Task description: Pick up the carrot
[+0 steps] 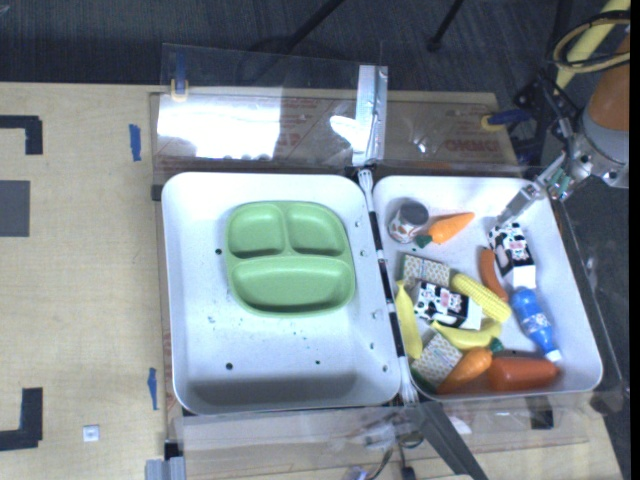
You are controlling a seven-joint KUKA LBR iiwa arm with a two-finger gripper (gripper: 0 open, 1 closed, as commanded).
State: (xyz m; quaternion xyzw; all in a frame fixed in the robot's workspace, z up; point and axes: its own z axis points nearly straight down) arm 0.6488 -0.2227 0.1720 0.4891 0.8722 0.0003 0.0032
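- The carrot [449, 227] lies in the right bin [583, 298] near its far wall, green top toward a small round tin [407, 218] just beside it.
- The claw [512, 208] hangs over the bin's far right part, near the carrot but apart from it; I cannot tell how it is set.
- A green divided plate [291, 255] sits in the left bin [190, 268].
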